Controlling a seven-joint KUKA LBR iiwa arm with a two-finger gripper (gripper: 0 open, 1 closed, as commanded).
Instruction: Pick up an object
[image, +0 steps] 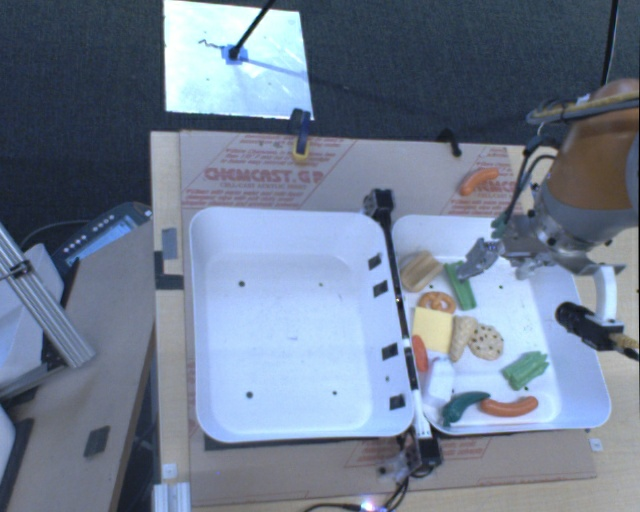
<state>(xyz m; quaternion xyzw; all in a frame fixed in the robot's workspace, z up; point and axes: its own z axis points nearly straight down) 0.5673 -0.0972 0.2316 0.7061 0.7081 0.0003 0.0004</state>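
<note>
Hovering over the right shallow white plastic bin (575, 330) — grey two-finger gripper (482, 256), finger state unreadable, just above the long green plastic vegetable (461, 287) beside the tan bread-roll toy (420, 268)

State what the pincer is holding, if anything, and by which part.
Cannot be told. The pincer is low over the right bin, near the green stick, but no item is visibly between its tips.

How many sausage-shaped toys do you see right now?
2. One sausage lies at the front edge of the right bin, beside a dark green pepper. The other sausage sits on the bench behind that bin. The arm may hide more.
</note>
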